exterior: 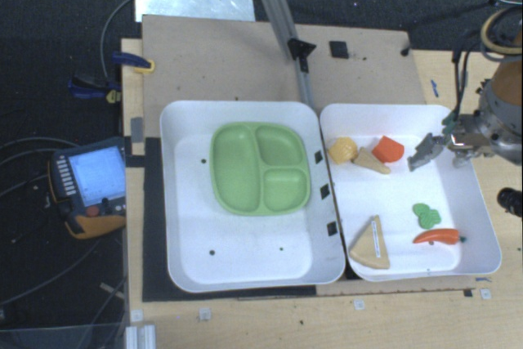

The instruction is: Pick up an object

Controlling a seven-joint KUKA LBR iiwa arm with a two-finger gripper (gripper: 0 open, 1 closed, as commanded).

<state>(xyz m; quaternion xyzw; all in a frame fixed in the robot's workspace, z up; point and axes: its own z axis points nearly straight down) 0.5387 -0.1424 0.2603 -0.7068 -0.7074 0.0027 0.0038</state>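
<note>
The arm (502, 106) is cut off by the right edge, so most of it stays outside. The gripper (437, 148) is small and a bit blurred — the fingers' spacing cannot be read. The green piece (426, 215) is too small to identify.

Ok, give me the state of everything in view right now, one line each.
gripper: over the right bin, nothing between its fingers
green plate: flat in the left bin
orange block: lying in the right bin
sandwich wedge: lying at the right bin's near left corner
carrot: lying flat
</note>
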